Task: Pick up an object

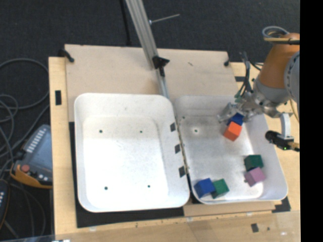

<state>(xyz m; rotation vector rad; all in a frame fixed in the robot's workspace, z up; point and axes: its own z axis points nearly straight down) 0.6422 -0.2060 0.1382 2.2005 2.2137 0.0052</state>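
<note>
smooth white plastic bins [126,105], matt wood bench [111,69], ribbed metal rail [141,19]

Grey arm [275,79] with orange band, reaching in from the right, hand [233,112] low.

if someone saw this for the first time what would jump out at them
The orange block in the right bin, with a blue block just above it at the gripper, draws the eye first. Next come the coloured blocks along that bin's near edge: a blue cube beside a green one, and a green block above a pink one.
</note>
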